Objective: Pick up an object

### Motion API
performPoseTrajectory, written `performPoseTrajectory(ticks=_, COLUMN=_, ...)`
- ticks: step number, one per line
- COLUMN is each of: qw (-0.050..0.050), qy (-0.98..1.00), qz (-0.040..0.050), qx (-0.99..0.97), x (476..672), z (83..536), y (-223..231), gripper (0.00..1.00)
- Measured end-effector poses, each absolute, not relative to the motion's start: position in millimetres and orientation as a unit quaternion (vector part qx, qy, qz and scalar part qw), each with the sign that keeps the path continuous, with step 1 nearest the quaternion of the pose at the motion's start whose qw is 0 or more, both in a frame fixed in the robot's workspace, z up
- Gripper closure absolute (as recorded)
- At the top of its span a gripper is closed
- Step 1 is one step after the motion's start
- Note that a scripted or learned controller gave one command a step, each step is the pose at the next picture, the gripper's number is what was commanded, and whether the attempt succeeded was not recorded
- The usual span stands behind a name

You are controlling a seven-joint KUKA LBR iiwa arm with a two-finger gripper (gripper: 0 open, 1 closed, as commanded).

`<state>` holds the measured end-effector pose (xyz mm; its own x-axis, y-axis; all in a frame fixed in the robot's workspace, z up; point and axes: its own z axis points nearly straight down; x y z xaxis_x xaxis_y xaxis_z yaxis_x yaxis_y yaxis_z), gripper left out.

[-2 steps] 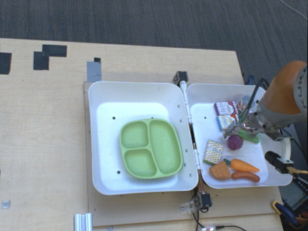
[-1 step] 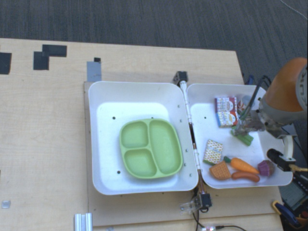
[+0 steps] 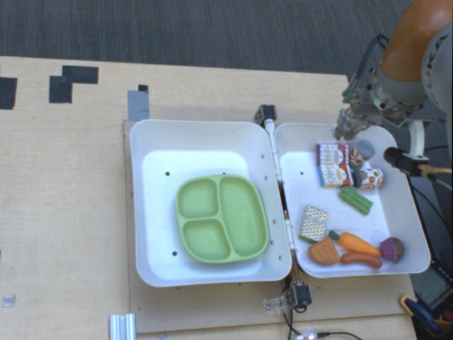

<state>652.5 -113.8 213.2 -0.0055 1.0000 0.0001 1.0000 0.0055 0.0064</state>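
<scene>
Nothing lifted yet: my gripper (image 3: 348, 125) hovers over the right bin's (image 3: 297, 163) far edge, near the carton (image 3: 333, 164); its grip state I cannot tell.

2 white bins (image 3: 141, 211), 1 green plate (image 3: 221, 218), ~8 toy foods (image 3: 354, 246).

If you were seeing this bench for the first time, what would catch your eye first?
Probably the green divided plate, alone in the left bin. Next, the cluster of toy food in the right bin: a carrot, a purple item, a green stick and small printed packets. Above that bin's far edge hangs the pincer, under the arm's orange band.
</scene>
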Motion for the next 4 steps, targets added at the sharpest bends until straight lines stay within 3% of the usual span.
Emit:
performPoseTrajectory(ticks=1, qw=0.002, qy=0.709, qz=0.0014, qx=0.705, x=652.0, z=213, y=-114, gripper=0.0)
performPoseTrajectory(ticks=2, qw=0.005, qy=0.709, qz=0.0034, qx=0.705, x=637.5, z=99, y=-113, gripper=0.0)
performPoseTrajectory(ticks=3, qw=0.009, qy=0.708, qz=0.0044, qx=0.706, x=571.7, z=90, y=-111, gripper=0.0)
performPoseTrajectory(ticks=4, qw=0.012, qy=0.708, qz=0.0074, qx=0.706, x=574.7, z=103, y=-111, gripper=1.0)
